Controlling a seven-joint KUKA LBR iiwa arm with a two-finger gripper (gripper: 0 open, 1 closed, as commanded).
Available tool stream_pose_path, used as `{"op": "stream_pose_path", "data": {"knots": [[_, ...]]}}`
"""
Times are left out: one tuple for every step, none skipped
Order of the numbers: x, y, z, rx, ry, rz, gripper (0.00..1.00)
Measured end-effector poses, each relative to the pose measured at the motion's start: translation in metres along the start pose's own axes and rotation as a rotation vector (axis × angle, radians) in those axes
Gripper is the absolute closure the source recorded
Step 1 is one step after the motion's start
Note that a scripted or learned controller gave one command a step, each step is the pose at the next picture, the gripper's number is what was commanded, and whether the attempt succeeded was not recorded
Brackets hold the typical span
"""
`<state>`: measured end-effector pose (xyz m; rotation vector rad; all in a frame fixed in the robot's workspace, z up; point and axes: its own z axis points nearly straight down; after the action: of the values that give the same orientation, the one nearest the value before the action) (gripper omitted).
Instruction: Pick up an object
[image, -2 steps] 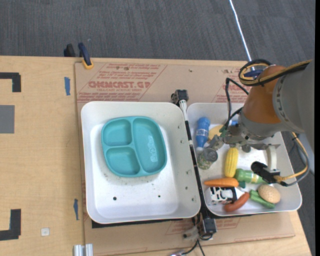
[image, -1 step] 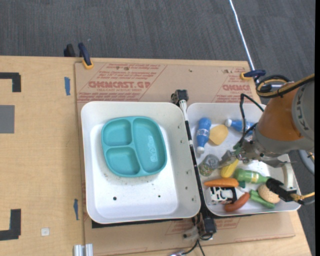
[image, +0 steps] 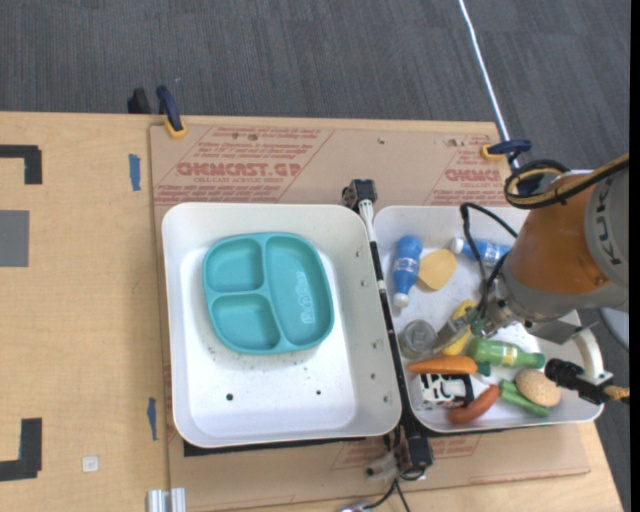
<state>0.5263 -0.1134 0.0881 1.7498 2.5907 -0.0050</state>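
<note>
- You are looking at a cardboard sheet (image: 300, 165) lying under the two bins, printed twice in red with "CHEMCAST"; the smaller lettering beneath is too fine to read.
- The left bin (image: 190, 330), smooth white plastic with rounded corners, is holding one teal plate (image: 268, 292) divided into three compartments.
- The right bin (image: 520, 418) is holding a jumble: two blue bottles, one upright-looking bottle (image: 405, 264) near the divider and another (image: 484, 249) half hidden by the arm, one tan round piece (image: 437, 269), one green bottle (image: 506, 353), one orange carrot-shaped toy (image: 445, 366), one red sausage shape (image: 474, 404), one bread-roll shape (image: 536, 388).
- The gripper (image: 483, 318) is sitting low over the clutter beside the green bottle; you cannot tell how its tool is set.
</note>
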Motion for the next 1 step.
{"op": "stream_pose_path", "data": {"knots": [[0.0076, 0.0045, 0.0024, 0.008, 0.008, 0.539, 0.00]]}}
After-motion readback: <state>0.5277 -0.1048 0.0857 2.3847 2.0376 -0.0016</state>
